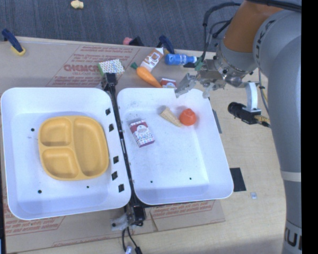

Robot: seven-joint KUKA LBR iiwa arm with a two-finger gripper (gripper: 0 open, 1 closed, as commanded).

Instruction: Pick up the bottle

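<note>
While hovering over the right bin's [214, 142] far rim, gripper [193, 86] is sitting spread wide, gripping nothing; blue bottle [179, 59] is lying just beyond.

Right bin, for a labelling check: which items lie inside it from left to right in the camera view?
Red-and-white carton → tan wedge → red-orange ball.

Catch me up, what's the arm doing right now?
The gripper hovers open over the top edge of the right bin, holding nothing. The blue bottle lies just beyond it on the cardboard, outside both bins, beside a carrot. The right bin holds a small carton; the left holds a yellow divided plate.
</note>
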